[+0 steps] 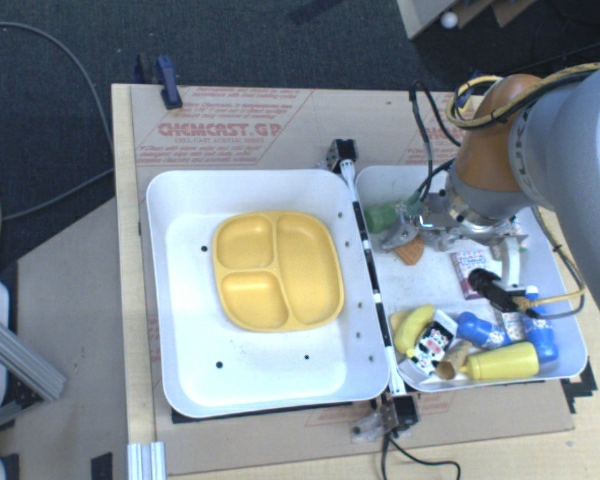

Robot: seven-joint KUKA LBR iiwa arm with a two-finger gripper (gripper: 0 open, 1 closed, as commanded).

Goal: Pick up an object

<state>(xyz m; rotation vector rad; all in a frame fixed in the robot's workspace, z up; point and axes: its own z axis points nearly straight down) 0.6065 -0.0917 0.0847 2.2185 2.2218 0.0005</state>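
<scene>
- The left bin (180, 298) holds one yellow divided plate (278, 269), lying flat near its middle, well apart from the arm.
- The right bin (570, 363) holds the clutter: a green item (381, 215) at its far left corner, a small brown piece (411, 253) just beside it, and along the near edge a banana (412, 328), a black-and-white printed piece (437, 341), blue things (477, 328) and a yellow bottle (502, 362) lying on its side.
- The gripper (450, 228) hangs over the far half of the right bin, close above the green item and the brown piece; the grey wrist with its orange band (495, 133) hides most of it.
- I cannot tell whether the hand is released or clenched, and nothing shows as held in it.
- Judged from this, the pick is not yet done: every object rests in a bin. What is left is to close on one thing, likely the green item or the brown piece, and lift it clear.
</scene>
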